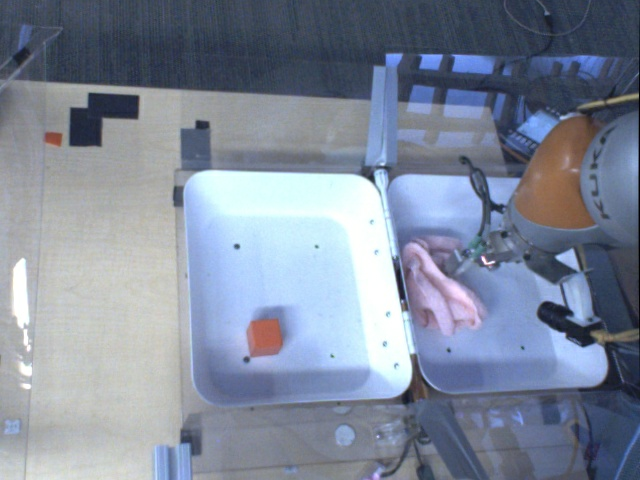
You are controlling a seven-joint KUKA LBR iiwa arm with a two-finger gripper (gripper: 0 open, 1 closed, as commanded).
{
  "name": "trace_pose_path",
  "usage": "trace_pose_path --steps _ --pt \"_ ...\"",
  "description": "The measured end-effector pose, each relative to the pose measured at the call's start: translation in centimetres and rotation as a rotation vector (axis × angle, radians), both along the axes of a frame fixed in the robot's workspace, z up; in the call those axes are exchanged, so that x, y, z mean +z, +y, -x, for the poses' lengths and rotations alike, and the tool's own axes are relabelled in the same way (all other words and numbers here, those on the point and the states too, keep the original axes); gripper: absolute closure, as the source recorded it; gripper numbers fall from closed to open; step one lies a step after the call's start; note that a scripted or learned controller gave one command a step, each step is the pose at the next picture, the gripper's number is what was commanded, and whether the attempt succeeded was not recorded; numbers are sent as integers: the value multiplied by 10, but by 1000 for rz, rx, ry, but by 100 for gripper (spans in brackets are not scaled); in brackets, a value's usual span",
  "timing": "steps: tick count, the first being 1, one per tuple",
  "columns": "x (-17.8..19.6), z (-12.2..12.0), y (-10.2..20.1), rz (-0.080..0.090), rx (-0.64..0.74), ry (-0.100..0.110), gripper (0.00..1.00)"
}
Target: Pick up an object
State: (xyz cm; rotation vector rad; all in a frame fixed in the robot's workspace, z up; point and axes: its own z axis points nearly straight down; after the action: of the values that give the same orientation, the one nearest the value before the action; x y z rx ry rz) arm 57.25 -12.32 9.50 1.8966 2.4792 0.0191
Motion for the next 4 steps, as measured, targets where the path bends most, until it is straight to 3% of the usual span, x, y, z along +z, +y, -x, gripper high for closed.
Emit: trace_pose_path --steps 1,2,3,4 --pt "0 58 -8 4 93 -5 0" --pt "0 11 20 2 84 -3 0" --pt "0 11 20 2 84 -2 0" --pt "114 9 20 -1 -14 13 0"
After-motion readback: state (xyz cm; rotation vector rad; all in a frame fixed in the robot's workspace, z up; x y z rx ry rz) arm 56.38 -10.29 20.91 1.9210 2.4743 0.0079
